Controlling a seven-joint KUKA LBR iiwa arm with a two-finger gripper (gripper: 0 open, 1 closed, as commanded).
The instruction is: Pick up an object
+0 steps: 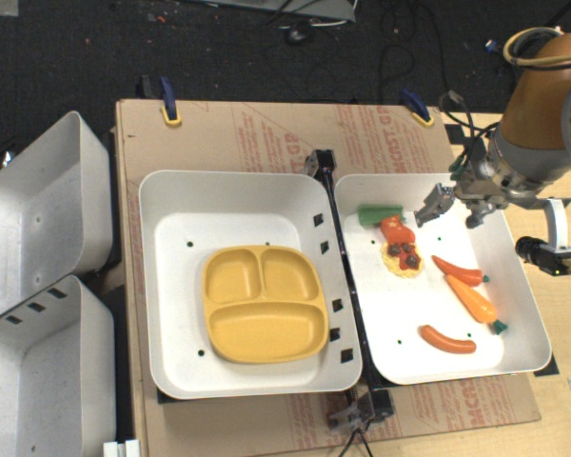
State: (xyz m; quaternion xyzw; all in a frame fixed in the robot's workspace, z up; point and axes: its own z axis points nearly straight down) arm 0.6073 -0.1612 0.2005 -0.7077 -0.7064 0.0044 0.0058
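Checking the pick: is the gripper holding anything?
No. The gripper is open above the right bin, nothing between its fingers.

Faint red printed lettering runs across the brown cardboard sheet [266,127] that lies under the two white bins. Along the far edge, above the bins, the print appears upside down and repeats; a fragment near the right reads roughly "MCCOTT LTD" reversed, but the letters are too faint to be sure. More red lettering shows along the near edge of the sheet, at the lower right, tilted and too small to read. No other text, number or label is legible.
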